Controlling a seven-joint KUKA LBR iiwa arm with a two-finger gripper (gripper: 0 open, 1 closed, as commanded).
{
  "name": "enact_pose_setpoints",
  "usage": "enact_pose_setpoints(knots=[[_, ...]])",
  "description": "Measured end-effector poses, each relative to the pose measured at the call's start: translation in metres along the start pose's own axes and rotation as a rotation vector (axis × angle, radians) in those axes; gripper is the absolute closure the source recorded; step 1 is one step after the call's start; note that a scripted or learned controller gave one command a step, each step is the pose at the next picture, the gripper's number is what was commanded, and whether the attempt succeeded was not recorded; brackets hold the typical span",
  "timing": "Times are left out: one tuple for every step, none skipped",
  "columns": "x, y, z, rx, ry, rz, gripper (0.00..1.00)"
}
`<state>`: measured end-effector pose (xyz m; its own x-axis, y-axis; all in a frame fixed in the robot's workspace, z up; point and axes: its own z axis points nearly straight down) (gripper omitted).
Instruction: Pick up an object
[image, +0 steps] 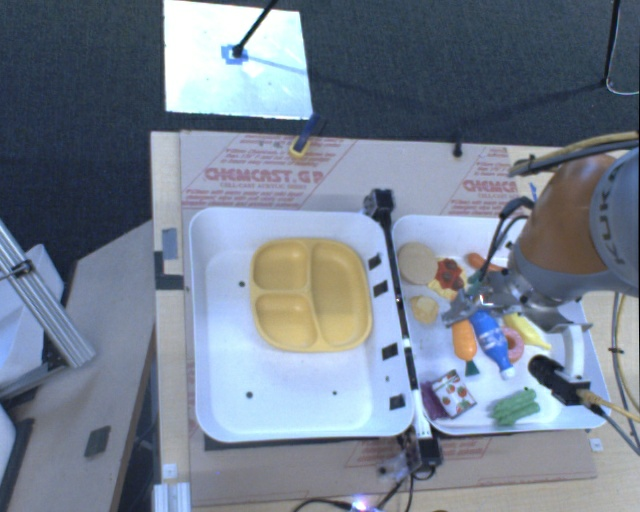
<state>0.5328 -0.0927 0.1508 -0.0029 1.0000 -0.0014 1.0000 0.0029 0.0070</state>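
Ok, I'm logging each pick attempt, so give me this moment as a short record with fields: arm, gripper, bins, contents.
arm: grey arm with orange band, reaching in over the right bin
gripper: gripper low over the pile of toy food; finger state cannot be told
left bin: left bin holds a yellow divided tray
right bin: right bin holds a blue bottle, an orange piece, a green piece, a small patterned box
held: nothing seen between the fingers

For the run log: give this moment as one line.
arm: over right bin | gripper: above blue bottle, orange piece | grasp: unconfirmed | left bin: yellow tray
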Motion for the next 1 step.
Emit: enact_pose_setpoints(knots=[[-0.0016, -0.0014, -0.0636, -0.001, 0.000, -0.001, 1.00]])
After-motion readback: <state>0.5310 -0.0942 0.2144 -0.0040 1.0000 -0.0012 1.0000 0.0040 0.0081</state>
